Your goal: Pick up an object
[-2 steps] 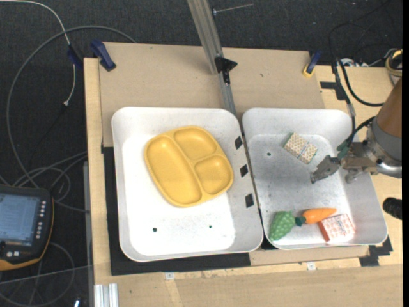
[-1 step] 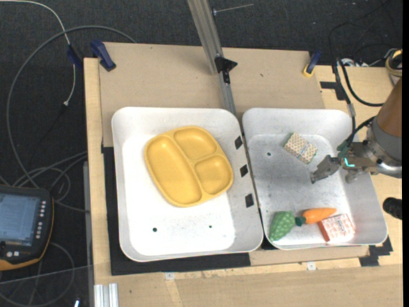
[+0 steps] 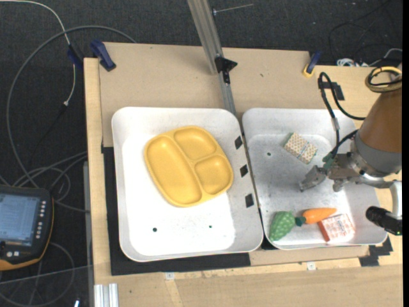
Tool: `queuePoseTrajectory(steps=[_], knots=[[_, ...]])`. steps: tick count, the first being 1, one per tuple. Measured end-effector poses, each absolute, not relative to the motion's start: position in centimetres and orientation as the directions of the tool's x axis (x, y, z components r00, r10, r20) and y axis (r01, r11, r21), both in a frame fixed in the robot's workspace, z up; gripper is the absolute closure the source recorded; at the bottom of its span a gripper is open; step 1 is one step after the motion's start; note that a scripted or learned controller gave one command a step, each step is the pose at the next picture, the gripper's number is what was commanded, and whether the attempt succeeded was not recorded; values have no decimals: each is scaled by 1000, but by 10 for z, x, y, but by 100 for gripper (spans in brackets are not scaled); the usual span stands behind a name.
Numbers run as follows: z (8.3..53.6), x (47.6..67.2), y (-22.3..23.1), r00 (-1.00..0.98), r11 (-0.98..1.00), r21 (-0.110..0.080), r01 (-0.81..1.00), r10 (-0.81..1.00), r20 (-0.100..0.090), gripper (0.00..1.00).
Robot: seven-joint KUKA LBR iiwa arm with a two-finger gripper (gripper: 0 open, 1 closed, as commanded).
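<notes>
The arm [image 3: 382, 130] reaches in from the right, gripper [image 3: 317, 176] low over the right bin [image 3: 275, 123]; whether its fingers are apart, I cannot tell. A carrot [image 3: 300, 219] lies near the front edge.

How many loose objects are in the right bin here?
3. A patterned block lies near the back, a toy carrot along the front wall, and a red-and-white box right of the carrot. The arm may hide more behind it.
</notes>
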State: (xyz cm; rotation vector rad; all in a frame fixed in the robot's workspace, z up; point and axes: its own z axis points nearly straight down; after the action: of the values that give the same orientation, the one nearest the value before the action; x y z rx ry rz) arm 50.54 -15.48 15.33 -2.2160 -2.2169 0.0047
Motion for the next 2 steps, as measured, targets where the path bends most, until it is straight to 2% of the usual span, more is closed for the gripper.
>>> queuePoseTrajectory(steps=[1,2], knots=[[90,502,-151,0,0,-8,1000,1000,4,0],[92,502,-150,0,0,-3,1000,1000,3,0]])
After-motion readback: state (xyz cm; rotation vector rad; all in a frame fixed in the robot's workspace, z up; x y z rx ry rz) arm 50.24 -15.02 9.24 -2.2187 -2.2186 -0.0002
